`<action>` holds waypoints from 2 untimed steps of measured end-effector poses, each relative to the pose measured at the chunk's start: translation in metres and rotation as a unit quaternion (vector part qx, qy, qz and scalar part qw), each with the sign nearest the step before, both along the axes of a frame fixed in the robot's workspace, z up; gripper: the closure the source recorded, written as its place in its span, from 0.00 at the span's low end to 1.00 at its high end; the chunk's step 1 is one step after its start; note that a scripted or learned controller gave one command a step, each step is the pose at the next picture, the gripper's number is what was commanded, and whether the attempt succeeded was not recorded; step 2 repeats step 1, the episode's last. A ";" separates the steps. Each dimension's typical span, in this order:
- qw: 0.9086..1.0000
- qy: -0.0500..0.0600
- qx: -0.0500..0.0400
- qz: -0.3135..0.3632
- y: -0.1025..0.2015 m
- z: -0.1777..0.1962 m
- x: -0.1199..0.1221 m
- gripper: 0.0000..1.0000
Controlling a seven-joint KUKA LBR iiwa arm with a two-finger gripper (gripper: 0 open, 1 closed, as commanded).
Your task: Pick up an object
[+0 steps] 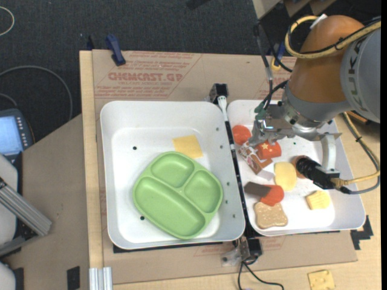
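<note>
A: Bins (115, 162) first. What is lying in the left one?

B: A green tray (176, 193) is sitting toward six o'clock of that bin, three compartments facing up. A yellow slice (188, 145) is lying just beside it at twelve o'clock, close to the tray's rim.

A: And the right bin (347, 213)?

B: Toy food is crowding it. A red ball (241, 133) is resting at ten o'clock, near the divider. A red box (268, 150) with a star is lying just beside it at four o'clock. A pale yellow piece (285, 176) is sitting near the middle, a toast slice (270, 215) at six o'clock, a small red piece (275, 194) between those two, and a cheese cube (318, 200) at four o'clock.

A: Where is the gripper (264, 130) hanging?

B: It is hovering over the bin's twelve o'clock part, right above the red box and beside the red ball. The arm (326, 59) is reaching in from three o'clock, and its bulk is covering the bin's far corner.

A: Are the fingers clenching anything?

B: I cannot tell; the wrist is hiding them from this angle, and nothing is showing plainly between them.

A: Anything on the bench (151, 71) itself?

B: A blue clamp (115, 49) is gripping its edge at eleven o'clock.
</note>
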State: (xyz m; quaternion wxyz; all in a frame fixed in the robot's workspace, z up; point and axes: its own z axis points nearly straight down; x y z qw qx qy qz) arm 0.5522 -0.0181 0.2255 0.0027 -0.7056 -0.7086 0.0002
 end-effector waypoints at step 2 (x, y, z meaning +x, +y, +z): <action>1.000 -0.003 -0.001 0.001 0.064 0.011 -0.008 1.00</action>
